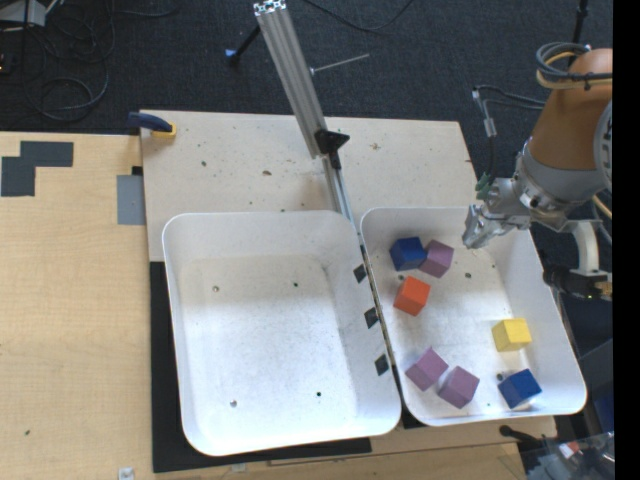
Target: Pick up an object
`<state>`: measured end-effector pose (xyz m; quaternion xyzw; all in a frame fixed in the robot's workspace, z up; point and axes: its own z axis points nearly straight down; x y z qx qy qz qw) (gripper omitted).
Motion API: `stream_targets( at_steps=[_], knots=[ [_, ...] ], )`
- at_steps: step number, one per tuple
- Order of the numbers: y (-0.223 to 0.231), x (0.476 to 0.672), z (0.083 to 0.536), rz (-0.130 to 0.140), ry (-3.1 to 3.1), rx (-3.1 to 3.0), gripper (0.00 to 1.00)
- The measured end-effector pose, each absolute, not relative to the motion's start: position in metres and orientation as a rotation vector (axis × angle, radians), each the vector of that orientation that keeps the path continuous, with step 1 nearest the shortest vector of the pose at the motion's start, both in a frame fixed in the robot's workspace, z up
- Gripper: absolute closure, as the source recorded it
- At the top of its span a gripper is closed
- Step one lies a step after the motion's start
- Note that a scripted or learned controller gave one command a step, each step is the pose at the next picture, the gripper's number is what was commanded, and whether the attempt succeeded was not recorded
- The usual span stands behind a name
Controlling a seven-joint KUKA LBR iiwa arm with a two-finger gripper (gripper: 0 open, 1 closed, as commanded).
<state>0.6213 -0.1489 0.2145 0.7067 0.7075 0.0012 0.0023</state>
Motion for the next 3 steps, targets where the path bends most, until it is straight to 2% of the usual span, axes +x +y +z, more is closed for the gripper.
stream_targets(
  at_steps=[1, 3],
  knots=[
    [-0.15, 0.621, 0.234, 0.0, 2.223, 2.219, 1.0],
    [-0.041, 0.606, 0.228, -0.002, 2.23, 2.221, 1.0]
  ],
)
